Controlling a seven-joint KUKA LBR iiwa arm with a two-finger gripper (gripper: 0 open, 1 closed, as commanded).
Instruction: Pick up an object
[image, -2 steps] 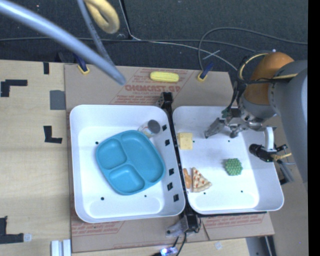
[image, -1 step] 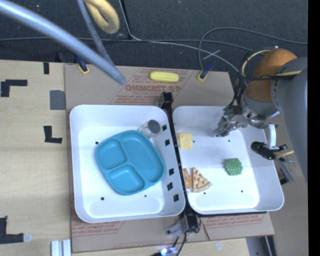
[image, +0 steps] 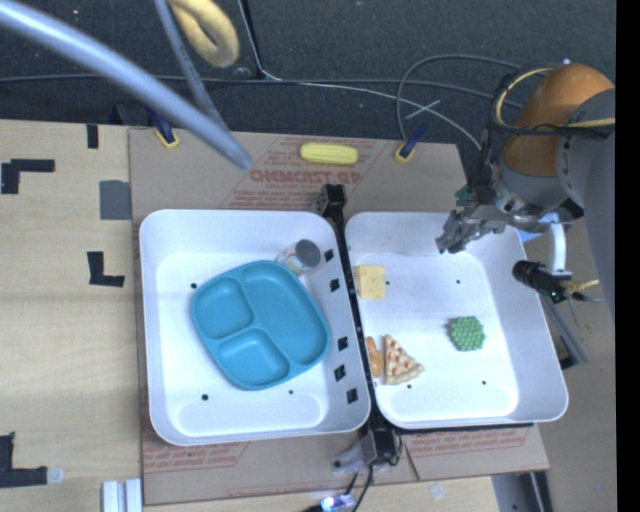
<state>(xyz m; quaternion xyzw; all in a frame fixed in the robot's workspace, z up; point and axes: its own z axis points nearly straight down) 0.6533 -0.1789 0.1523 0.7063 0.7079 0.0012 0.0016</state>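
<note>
The right bin (image: 520, 390) holds a pale yellow square piece (image: 370, 282) by its left wall. A pizza-like slice beside orange sticks (image: 392, 360) lies at its lower left, and a green bumpy ball (image: 466, 333) sits right of centre. My gripper (image: 455, 236) hangs over the bin's far right corner, well apart from all three, and I see nothing in it. In the left bin (image: 160, 330) lies a blue divided plate (image: 260, 322), with a small grey-topped cup (image: 305, 253) just beyond it.
A yellow oblong object (image: 328, 153) rests on the cardboard beyond the bins. A black divider (image: 345, 300) runs between the bins. Cables loop behind the arm (image: 550, 140) at the upper right. A grey pole (image: 130, 70) crosses the upper left.
</note>
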